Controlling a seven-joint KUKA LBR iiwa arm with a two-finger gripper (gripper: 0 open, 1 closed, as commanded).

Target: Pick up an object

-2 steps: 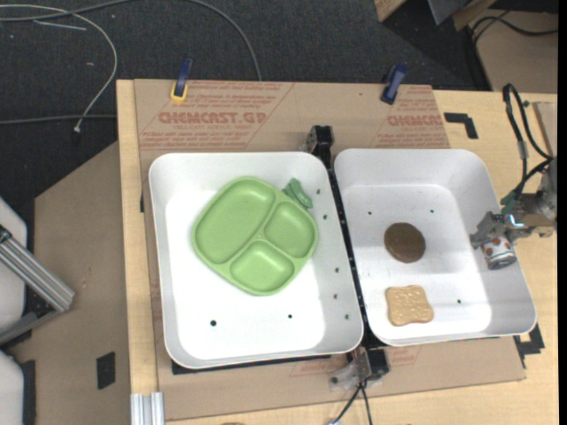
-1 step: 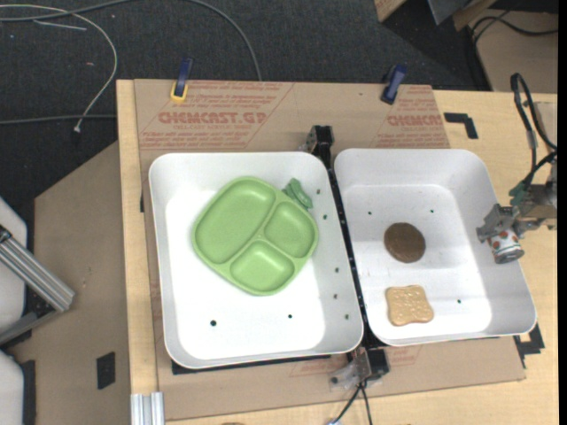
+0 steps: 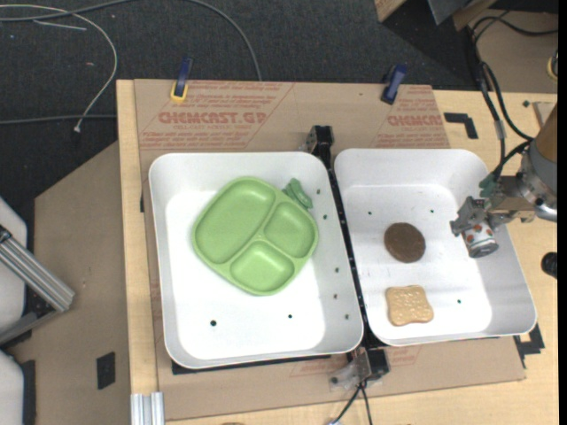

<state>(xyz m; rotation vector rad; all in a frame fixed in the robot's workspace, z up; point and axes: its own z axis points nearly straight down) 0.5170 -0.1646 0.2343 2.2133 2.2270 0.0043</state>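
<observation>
Here, lower right of frame: tan cracker-like toy flat on right bin floor, light, stiff, thin; take by opposite edges. Just above it, brown round disc, flat, likely slippery. Right edge: gripper clenched on small can, can tilted between fingers above bin; light, rigid, curved sides may slip. Left bin: green divided plate.

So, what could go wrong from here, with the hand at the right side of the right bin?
The hand sits near the right bin's right wall with a small can-like object at its tip; whether it is truly held is unclear, so it may slip. The brown round piece and the cracker-like square lie flat, so the fingers may slide over them.
</observation>
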